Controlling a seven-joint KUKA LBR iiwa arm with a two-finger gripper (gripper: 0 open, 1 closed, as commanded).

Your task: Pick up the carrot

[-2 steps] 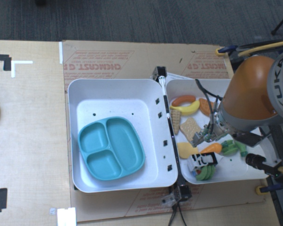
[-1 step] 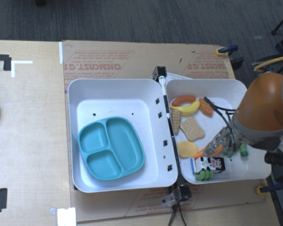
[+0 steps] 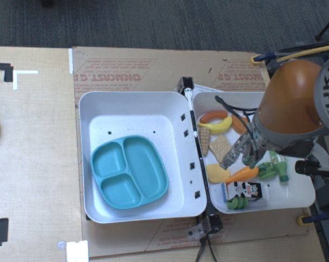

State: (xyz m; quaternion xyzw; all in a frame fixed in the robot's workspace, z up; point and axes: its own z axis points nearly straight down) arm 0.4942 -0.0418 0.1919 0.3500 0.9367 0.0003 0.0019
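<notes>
The carrot (image 3: 241, 174), orange with a green leafy top at its right end, lies in the right bin (image 3: 295, 198) near the middle, tilted slightly. My gripper (image 3: 240, 160) hangs just above the carrot's orange body, pointing down and to the left. Its two grey fingers (image 3: 230, 156) stand apart, with nothing held between them. The carrot rests on the bin floor just below the tips. The arm's orange band covers the bin's right back part.
The right bin also holds a banana (image 3: 220, 125), an orange ring (image 3: 212, 115), crackers (image 3: 219, 146), a yellow wedge (image 3: 216, 173), a printed box (image 3: 244, 190) and green pods (image 3: 238, 202). A blue divided plate (image 3: 130, 171) lies in the left bin (image 3: 93, 108).
</notes>
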